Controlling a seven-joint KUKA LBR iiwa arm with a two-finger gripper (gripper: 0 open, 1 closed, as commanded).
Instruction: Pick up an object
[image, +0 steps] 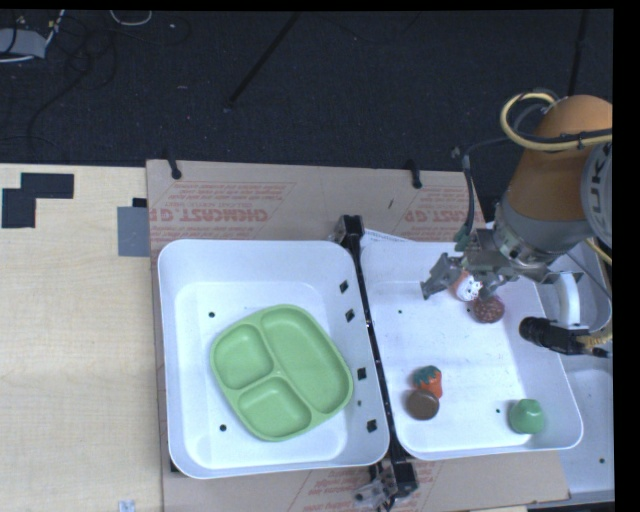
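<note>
Objects for picking sit in the right bin (560, 420), and the nearest to my gripper (470, 283) are a small white and red piece (466, 289) and a dark reddish round thing (488, 309). From the overhead camera, the white and red piece lies right under my fingertips, perhaps touching them, though I cannot see it clamped between them, so I do not call it held. The reddish round thing lies just beside it, toward the near right. My fingers look spread apart, one prong (437, 278) reaching out to the left and the rest hidden under the wrist (the angle is poor, so I read this loosely).

Farther toward the front of the same bin rest three more things: an orange and teal piece (430, 378) touching a brown disc (422, 404), and a green lump (526, 416) near the front right corner, well apart from my gripper. The left bin (200, 270) carries a green divided plate (281, 372), smooth plastic with three compartments, lying flat and turned at a slant.

As I judge it, the coming move turns on the white and red piece being directly below me: a short drop and a squeeze. It looks small and rounded with no clear long axis, so it may slip sideways against its reddish neighbour. Both bins are glossy white plastic, shallow-walled.
</note>
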